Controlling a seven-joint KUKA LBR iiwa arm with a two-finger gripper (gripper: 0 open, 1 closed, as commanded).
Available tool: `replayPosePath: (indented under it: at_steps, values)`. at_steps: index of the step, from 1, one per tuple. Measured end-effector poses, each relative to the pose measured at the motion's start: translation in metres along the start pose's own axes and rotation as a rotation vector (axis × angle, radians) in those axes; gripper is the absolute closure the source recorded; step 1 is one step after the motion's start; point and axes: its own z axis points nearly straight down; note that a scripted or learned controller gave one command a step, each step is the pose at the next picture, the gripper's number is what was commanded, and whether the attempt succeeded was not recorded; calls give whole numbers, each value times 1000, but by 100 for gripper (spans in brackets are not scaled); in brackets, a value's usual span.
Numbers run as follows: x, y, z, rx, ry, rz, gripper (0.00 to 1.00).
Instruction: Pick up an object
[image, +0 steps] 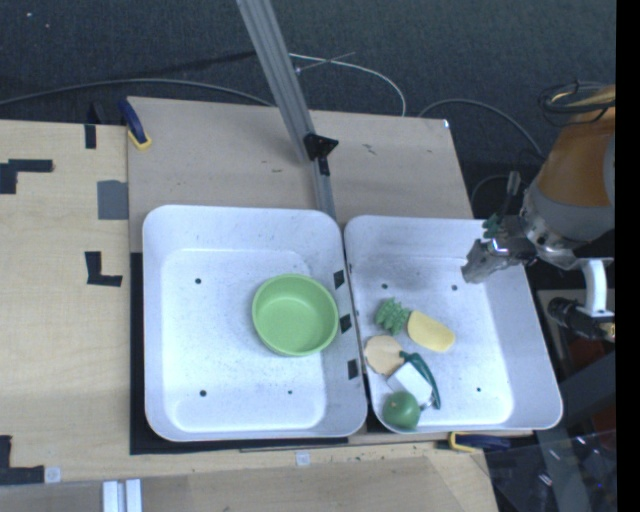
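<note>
My gripper (478, 268) hangs over the upper right part of the right bin (500, 330), with nothing visible between its fingers. Below and left of it lies a cluster of small items: a yellow piece with a green leafy top (418, 327), a pale tan round piece (382, 353), a white block with a dark green strap (414, 379), and a green ball (402, 409) near the bin's front edge. The cluster sits well apart from the gripper.
A green bowl (295, 315) rests in the left bin (200, 330), close to the divide between bins. A grey pole (290, 100) slants across the bench behind the bins. Cables trail over the dark floor at the back.
</note>
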Motion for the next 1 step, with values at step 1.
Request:
replayPosePath:
  at_steps: [1]
  values:
    - [0,1,-14,5,2,1,100]
